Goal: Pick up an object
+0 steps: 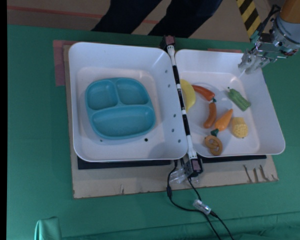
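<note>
Camera view, looking down on both bins. Gripper (247, 64) up at two o'clock, hanging over the far corner of the right bin (270, 129); finger spread impossible to tell from this angle, nothing seen between them. Toy food scattered in that bin: green vegetable (238, 99) nearest, at three o'clock; red pepper (204, 91), sausage (210, 115), carrot (222, 120), corn (240, 127), pretzel (213, 144), yellow piece (188, 95) against the divider. Over at nine o'clock, blue plate (120, 108) in the left bin (80, 59).
</note>
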`<state>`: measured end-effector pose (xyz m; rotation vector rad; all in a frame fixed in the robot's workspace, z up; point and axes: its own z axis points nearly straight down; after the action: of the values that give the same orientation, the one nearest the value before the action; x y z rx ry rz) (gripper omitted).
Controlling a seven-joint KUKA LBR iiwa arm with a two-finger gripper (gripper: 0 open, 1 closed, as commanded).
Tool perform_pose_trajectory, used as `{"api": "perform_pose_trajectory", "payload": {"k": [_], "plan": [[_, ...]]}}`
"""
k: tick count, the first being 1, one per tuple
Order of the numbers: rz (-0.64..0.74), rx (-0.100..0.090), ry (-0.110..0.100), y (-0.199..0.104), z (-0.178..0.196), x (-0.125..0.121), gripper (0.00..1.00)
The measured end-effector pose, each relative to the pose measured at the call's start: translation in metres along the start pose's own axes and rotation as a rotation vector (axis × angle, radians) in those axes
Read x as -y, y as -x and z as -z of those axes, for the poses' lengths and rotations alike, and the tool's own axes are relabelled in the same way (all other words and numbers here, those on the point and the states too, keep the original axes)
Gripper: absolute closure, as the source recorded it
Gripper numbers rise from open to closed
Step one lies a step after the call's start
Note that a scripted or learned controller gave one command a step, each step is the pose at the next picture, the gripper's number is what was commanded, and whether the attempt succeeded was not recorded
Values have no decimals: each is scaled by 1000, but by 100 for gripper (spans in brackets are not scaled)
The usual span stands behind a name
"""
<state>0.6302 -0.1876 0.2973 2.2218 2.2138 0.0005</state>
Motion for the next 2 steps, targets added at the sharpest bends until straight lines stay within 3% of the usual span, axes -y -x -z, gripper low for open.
{"api": "perform_pose_trajectory", "payload": {"k": [1,2], "plan": [[0,-2,-3,0,1,37,100],[0,-2,-2,0,7,50,100]]}}
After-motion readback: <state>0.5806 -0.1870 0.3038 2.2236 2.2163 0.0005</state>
